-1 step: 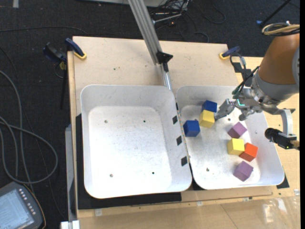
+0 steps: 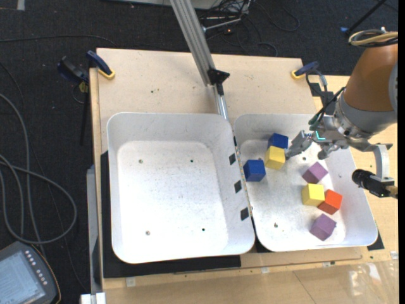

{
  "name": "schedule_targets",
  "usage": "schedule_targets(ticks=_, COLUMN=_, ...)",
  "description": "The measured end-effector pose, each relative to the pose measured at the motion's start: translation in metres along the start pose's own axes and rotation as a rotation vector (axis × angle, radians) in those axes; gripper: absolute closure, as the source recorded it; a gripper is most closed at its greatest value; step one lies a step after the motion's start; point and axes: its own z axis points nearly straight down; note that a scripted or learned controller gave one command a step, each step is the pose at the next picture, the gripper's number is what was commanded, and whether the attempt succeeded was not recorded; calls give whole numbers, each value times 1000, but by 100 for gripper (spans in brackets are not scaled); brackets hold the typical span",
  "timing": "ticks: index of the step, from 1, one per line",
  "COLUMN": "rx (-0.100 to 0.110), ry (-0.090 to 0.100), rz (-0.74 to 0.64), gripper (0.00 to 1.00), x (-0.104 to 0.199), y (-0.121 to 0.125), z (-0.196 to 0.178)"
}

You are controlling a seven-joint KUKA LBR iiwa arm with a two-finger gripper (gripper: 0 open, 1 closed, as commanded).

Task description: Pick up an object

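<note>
Fingers (image 2: 302, 145) spread, holding nothing, hover over right bin (image 2: 354, 236) near its far edge beside stacked yellow cube (image 2: 275, 158) and blue cube (image 2: 278, 141); risk: closing knocks the pair apart.

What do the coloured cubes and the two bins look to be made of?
The cubes, such as the blue cube and orange cube, look like matte foam or painted wood: flat colour, no glare. The left bin and right bin look like moulded white plastic, with rounded rims and dark speckling.
</note>
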Motion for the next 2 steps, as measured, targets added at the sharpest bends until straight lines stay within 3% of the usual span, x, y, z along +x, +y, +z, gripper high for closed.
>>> schedule_targets(ticks=1, rx=4, ry=1, rz=1, gripper=0, x=7, y=-1, z=46)
schedule_targets(ticks=2, rx=-6, ry=-6, rz=5, gripper=0, x=10, y=-7, z=97)
